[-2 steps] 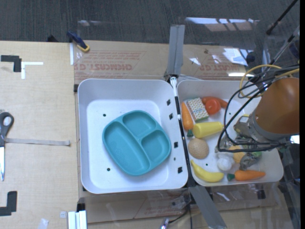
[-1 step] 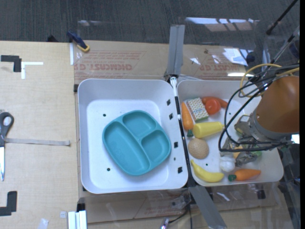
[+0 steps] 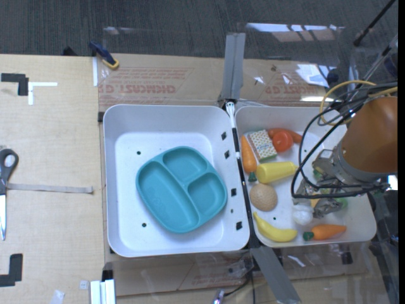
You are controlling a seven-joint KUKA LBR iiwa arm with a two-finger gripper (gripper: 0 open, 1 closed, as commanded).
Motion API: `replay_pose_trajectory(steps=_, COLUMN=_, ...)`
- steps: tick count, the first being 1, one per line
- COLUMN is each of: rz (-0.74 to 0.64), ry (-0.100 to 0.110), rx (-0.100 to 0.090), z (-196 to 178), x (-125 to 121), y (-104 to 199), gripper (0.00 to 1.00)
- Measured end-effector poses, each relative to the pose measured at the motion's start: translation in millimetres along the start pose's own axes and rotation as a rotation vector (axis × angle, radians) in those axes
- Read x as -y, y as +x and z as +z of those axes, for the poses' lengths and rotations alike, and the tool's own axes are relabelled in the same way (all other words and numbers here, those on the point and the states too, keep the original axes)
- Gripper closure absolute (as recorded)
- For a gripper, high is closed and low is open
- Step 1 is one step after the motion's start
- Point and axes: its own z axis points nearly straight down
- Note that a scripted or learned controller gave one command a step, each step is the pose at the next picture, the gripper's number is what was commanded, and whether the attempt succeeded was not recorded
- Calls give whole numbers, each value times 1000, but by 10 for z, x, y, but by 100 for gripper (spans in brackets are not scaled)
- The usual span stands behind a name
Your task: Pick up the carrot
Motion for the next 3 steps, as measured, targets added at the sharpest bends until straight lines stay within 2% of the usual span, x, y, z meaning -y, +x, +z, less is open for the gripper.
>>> replay_pose_trajectory(steps=1, rz=-278, ry=-19, rx=-12, z=216, x=-363, y=-201, gripper=100)
replay_pose_trajectory(steps=2, rz=-279, ry=-21, rx=-11, z=232, x=-369, y=-199, gripper=0)
replay_pose_trajectory(steps=3, rz=-278, ry=-17, rx=-8, z=137, x=-352, y=-223, gripper=100)
